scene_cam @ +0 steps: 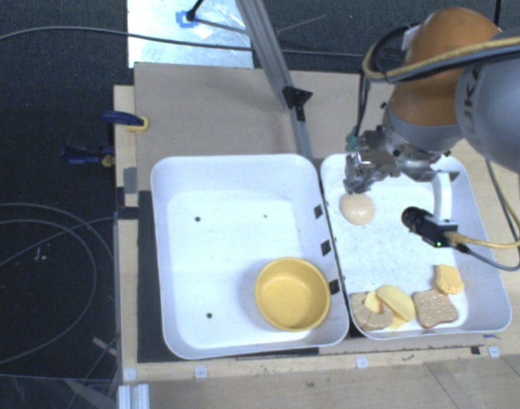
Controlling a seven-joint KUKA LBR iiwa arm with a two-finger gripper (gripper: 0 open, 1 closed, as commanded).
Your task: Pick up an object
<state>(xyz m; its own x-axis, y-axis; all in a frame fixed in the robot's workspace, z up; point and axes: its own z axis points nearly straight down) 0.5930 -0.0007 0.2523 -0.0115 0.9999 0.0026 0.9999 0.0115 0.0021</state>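
While I watch from above, the gripper [360,180] hangs over the right bin [480,228], directly above a pale round bun [357,209] | whether it grips the bun I cannot tell | yellow bowl [291,292] sits in the left bin [183,228] | crackers and slices [405,303] lie along the right bin's near edge.

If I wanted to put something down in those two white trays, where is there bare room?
The left bin is bare apart from the yellow bowl in its near right corner. In the right bin, a bare patch lies between the pale round piece under the gripper and the crackers and chips crowding the near edge.
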